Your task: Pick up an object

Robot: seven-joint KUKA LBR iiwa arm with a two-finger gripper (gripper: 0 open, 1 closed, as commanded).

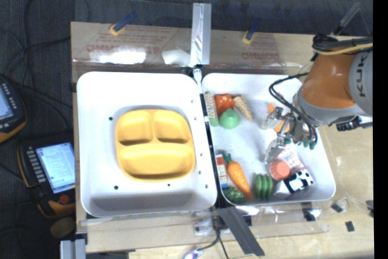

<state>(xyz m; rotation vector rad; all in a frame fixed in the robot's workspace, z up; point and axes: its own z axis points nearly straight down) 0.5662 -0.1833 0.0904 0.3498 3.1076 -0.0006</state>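
Objects for picking lie in the right bin (267,85) on the bench (345,148): a carrot (237,175) near the front-left corner, a dark green ribbed piece (263,185) just beside it, a red round item (280,170) with a pale wrapper, and a black-and-white block (298,181) against the front-right wall. Toward the back left sit a green ball (230,120), a red piece (224,102) touching it, and a tan ridged piece (244,107) next to them.

The arm (330,89), grey with an orange band, reaches in from the right, and the jaws (285,130) hang over the right-centre of that bin, just above the red round item. Cables and clutter hide the tips, so whether they are parted or closed, or have hold of anything, I cannot tell.

The left bin (97,130) holds a yellow divided tray (155,144).
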